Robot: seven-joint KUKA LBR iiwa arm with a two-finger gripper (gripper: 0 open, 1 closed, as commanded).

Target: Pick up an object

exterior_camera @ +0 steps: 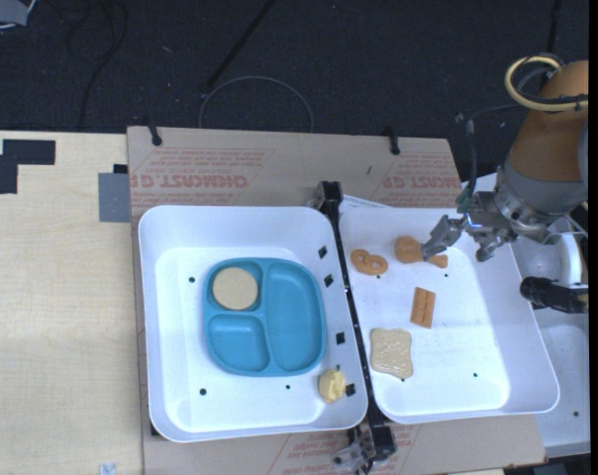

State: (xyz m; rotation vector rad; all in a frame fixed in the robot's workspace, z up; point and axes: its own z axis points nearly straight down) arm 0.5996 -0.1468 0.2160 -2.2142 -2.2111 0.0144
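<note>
The tool hangs over the right bin, fingers spread and holding nothing, just right of the nugget. A clean pick probably means centring on the nugget and dropping straight down. The pretzel lies left of the nugget, near enough to get bumped. The stick and toast lie further down from the nugget, clear of the approach.

Dark carpet behind a pale wooden bench
</note>
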